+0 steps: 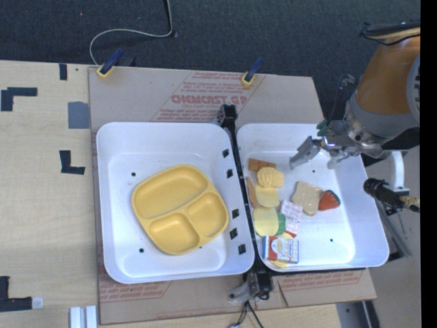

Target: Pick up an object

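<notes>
The jaws (321,150) are seen spread and empty; the bread slice (305,197), probably light, stiff plastic, is best pinched across its flat edges.

We see two bins, the left bin (113,183) and the right bin (355,244), of smooth white plastic with a slight sheen. The yellow divided tray (179,209) looks like matt moulded plastic. Beneath them lies a brown cardboard sheet (177,98), dull and printed in red, on a pale wood-grain bench (41,210). The gripper (319,150) looks like bare grey metal. The small carton (282,249) has a glossy printed surface. The floor covering (273,19) appears dark and rough, like carpet.
</notes>
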Controlling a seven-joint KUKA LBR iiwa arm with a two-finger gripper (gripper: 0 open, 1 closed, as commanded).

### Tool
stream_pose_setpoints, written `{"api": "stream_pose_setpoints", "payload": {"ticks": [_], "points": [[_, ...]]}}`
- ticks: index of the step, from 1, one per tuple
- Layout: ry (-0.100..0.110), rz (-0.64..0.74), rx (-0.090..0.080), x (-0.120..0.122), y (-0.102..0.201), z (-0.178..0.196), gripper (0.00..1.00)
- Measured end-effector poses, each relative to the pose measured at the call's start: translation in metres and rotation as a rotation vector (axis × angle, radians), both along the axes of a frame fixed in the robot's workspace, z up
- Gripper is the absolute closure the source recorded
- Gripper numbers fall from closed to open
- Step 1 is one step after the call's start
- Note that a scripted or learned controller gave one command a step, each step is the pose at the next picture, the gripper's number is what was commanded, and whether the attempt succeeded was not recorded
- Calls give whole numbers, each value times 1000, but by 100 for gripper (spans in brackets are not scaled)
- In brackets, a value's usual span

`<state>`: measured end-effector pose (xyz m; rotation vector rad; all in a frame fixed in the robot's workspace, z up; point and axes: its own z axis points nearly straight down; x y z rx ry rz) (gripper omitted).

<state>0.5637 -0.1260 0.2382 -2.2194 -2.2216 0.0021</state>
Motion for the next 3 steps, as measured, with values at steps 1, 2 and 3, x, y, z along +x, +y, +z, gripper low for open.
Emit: {"api": "stream_pose_setpoints", "payload": {"ticks": [1, 2, 3], "points": [[1, 7, 1, 49, 66, -58, 0], [-3, -2, -2, 44, 29, -158, 0], [-4, 1, -1, 45, 31, -143, 100]]}}
